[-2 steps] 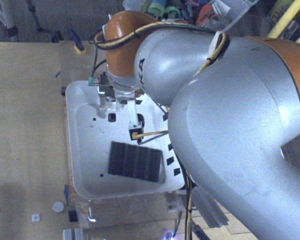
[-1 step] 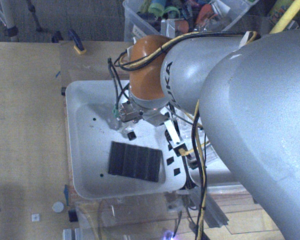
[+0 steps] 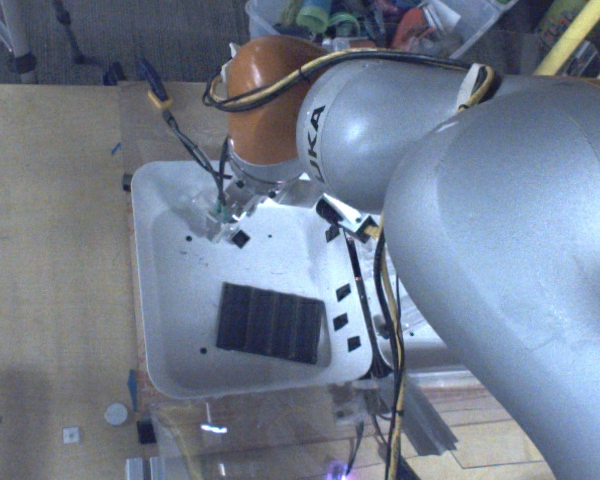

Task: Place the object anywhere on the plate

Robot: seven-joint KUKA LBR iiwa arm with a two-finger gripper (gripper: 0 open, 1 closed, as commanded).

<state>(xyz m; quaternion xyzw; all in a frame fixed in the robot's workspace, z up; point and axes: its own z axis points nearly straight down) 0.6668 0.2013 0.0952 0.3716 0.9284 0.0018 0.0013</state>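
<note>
A dark, ribbed rectangular plate (image 3: 269, 324) lies flat in the near half of the left white bin (image 3: 150, 298). My gripper (image 3: 220, 220) hangs below the orange wrist band over the bin's far left part, well behind the plate. A small black piece (image 3: 240, 238) sits right by the gripper's tip; I cannot tell whether it is held or lying on the bin floor. The arm's grey body hides most of the right bin.
Tiny dark specks (image 3: 202, 350) dot the bin floor. Black square tabs (image 3: 341, 321) line the bin's right wall beside a black cable. A clear tub of coloured toys (image 3: 370, 3) stands at the back. Small parts (image 3: 115, 414) lie on the bench at front left.
</note>
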